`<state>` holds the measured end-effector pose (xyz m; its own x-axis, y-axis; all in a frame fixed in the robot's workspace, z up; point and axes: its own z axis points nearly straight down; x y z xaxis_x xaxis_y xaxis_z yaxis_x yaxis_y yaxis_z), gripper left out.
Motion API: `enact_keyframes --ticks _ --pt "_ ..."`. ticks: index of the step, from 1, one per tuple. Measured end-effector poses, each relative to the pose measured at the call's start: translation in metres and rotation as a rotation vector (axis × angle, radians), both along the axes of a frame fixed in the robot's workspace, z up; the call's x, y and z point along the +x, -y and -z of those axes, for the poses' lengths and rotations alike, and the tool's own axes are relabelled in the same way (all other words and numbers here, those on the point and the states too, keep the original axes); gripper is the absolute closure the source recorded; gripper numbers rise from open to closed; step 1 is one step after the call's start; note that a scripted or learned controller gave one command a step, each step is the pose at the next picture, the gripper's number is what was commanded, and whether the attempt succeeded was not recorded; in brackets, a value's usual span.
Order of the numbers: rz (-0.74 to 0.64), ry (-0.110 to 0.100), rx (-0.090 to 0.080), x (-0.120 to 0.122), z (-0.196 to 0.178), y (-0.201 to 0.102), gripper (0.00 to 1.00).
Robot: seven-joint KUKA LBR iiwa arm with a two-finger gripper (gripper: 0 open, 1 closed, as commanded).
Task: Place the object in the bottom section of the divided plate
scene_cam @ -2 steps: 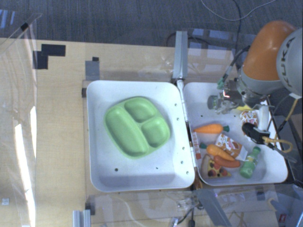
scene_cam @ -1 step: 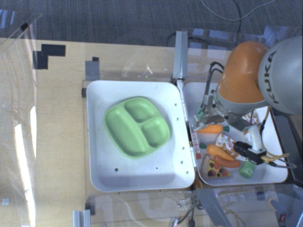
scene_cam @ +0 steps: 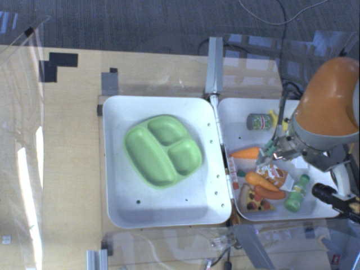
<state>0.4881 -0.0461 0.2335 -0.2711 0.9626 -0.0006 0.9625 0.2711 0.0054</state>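
Divided plate point(scene_cam: 162, 150), light green w/ 3 sections, sits in left bin point(scene_cam: 169, 210); can't tell the jaws' point(scene_cam: 270, 153) state.

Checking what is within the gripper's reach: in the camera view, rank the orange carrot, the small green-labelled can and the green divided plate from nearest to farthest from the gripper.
1. orange carrot, just left of the gripper, right bin.
2. green-labelled can, above it, near that bin's top.
3. green divided plate, far left, left bin.

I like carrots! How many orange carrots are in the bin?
2. One carrot lies just left of the hand; another carrot lies below it, nearer the bin's front. The arm may hide more.
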Motion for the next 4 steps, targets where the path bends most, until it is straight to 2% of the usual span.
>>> enact_keyframes --ticks 1,2,3,4 --pt "-0.159 0.001 -0.001 0.02 0.008 -0.067 1.0" --pt "-0.042 -0.001 -0.001 0.0 0.049 -0.006 1.0" --pt "-0.139 0.002 -0.002 0.0 0.02 0.053 1.0" --pt "-0.099 -0.002 -0.001 0.075 0.033 -0.017 1.0"
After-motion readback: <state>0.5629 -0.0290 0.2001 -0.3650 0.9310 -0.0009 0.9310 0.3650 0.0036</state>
